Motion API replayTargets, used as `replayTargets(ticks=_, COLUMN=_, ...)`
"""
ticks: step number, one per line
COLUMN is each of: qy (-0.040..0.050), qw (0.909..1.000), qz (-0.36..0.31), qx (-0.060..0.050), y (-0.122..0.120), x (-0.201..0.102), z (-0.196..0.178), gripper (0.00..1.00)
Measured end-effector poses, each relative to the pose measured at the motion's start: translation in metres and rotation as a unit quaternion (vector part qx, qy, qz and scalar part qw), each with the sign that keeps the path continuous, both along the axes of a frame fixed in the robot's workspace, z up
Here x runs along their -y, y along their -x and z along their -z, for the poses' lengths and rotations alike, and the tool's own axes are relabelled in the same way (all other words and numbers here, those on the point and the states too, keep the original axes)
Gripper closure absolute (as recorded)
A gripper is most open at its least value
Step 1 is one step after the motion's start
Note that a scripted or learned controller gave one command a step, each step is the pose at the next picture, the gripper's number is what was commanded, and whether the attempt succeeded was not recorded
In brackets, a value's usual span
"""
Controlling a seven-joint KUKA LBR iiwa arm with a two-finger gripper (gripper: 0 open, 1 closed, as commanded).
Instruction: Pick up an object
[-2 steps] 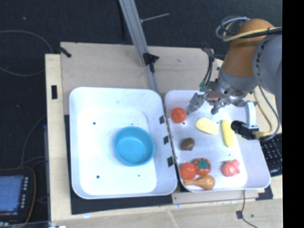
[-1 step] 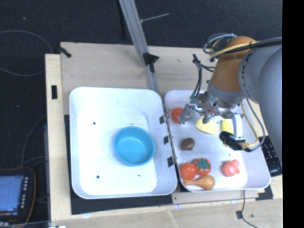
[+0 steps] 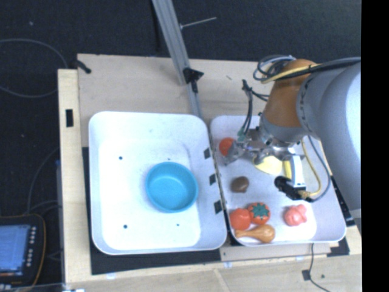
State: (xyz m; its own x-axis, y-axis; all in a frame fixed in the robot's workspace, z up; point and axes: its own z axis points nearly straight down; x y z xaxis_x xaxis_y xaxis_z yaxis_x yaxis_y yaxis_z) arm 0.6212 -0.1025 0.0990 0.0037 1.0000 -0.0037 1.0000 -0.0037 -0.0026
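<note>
The end effector hovers beside a red ball; its grip state seems unreadable.

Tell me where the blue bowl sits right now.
The blue bowl lies in the left bin, right of its middle and near the divide from the right bin, apart from the toys there.

The two bins are white. A bright blue bowl sits in the left one. In the right bin are a small red ball, a brown lump, a red tomato, an orange pumpkin with a green top, a tan gourd, a pink piece and a pale yellow piece. The counter is light tan. The arm is grey and orange.
</note>
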Motion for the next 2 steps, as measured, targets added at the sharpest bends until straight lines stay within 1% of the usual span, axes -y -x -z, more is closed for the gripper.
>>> replayTargets(ticks=1, qy=-0.0021, qw=1.0000, qz=0.002, qx=0.004, y=-0.002, x=-0.001, z=-0.014, gripper=1.00)
replayTargets(ticks=2, qy=-0.0034, qw=1.0000, qz=0.001, qx=0.002, y=-0.005, x=0.001, z=-0.059, gripper=1.00)
